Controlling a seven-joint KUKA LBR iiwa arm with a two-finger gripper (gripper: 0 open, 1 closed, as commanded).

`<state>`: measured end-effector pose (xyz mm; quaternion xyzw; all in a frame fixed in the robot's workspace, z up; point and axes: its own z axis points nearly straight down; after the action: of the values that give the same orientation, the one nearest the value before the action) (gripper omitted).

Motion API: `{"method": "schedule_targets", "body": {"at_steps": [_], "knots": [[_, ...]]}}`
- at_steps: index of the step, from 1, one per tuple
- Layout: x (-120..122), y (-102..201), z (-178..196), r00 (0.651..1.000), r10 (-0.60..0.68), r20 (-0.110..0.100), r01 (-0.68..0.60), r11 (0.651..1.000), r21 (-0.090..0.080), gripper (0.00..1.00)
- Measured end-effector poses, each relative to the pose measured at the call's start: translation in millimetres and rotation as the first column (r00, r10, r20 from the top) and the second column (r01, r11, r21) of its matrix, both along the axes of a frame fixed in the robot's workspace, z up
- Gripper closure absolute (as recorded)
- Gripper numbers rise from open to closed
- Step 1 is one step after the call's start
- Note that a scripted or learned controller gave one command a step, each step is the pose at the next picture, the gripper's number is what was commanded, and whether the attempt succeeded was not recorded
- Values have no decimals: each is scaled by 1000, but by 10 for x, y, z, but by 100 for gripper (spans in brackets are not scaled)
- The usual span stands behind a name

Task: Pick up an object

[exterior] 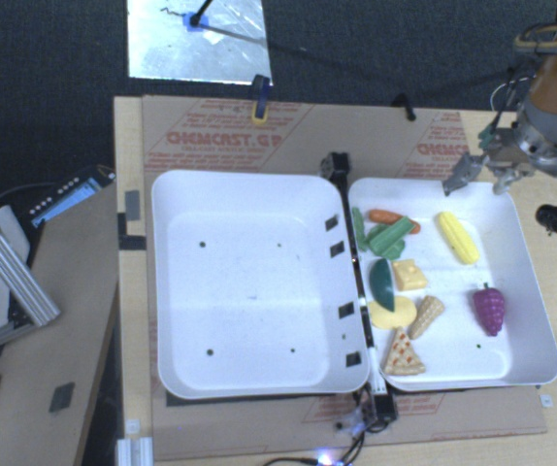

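— Where's the gripper right now?

— Up at about one o'clock over the right bin, hanging above its far rim. The two fingers are spread apart, one reaching left, one right, with nothing between them. I'd guess it is held high there so it can come down on whatever it chooses.

— And what can it choose from?

— Everything sits in that right bin. The yellow corn cob lies closest, just below the gripper at roughly twelve o'clock in the bin. The purple grapes are alone at four o'clock, well apart from the rest (an easy target, I'd say).

— The others look bunched up.

— They do, crowded along the nine o'clock wall: an orange carrot, a green vegetable, a cheese cube, a pale cone and a pizza slice down at seven o'clock. Pressed together like that, open fingers would likely bump a neighbour.

— The left bin?

— Just its white floor with a few dark dots, presumably where a picked item would go.

— So, progress?

— Nothing is lifted yet. My bet is the corn, being nearest and lying free.
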<state>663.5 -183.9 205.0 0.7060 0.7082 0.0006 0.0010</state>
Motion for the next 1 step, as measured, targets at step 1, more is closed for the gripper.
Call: {"method": "schedule_targets", "body": {"at_steps": [1], "knots": [[10,-3,118,1000,3,4,-3,1000,-1,100]]}}
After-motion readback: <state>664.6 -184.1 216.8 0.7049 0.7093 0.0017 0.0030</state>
